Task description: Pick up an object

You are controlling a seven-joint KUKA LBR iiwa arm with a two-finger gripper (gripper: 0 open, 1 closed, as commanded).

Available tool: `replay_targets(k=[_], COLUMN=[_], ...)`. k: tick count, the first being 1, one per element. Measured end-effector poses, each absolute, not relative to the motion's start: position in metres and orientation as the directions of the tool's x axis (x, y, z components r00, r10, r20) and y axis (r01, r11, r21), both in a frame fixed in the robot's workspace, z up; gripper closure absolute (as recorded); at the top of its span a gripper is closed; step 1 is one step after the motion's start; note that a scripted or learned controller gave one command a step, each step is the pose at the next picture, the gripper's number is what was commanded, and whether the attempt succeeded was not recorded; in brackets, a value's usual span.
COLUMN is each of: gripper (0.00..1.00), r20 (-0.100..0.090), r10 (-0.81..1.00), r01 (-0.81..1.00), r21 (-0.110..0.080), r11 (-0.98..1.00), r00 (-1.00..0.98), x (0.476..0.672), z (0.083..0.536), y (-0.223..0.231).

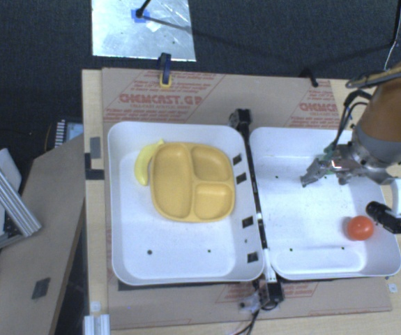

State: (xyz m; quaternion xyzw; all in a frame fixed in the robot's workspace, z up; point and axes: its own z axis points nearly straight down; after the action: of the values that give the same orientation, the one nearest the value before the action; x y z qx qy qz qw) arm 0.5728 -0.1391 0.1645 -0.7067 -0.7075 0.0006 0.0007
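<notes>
Camera view: gripper point(314, 175), finger state unclear, over right bin's point(284, 208) open floor; orange ball point(359, 227) near its edge.

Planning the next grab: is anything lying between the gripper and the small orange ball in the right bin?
Nothing visible does. The gripper hangs over the right white bin, and bare bin floor separates it from the small orange ball near the bin's right edge.
</notes>
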Motion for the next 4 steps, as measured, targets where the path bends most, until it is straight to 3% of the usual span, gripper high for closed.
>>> replay_targets(k=[2,3,4], gripper=[0.0,1.0,1.0], r20=[0.001,-0.001,-0.001], r10=[1.0,1.0,1.0], r01=[1.0,1.0,1.0], r21=[-0.002,0.003,0.008], r11=[0.0,-0.001,0.005], r00=[0.0,0.001,-0.005], x=[0.569,0.571,0.577], z=[0.082,0.095,0.157], y=[-0.137,-0.138,-0.132])
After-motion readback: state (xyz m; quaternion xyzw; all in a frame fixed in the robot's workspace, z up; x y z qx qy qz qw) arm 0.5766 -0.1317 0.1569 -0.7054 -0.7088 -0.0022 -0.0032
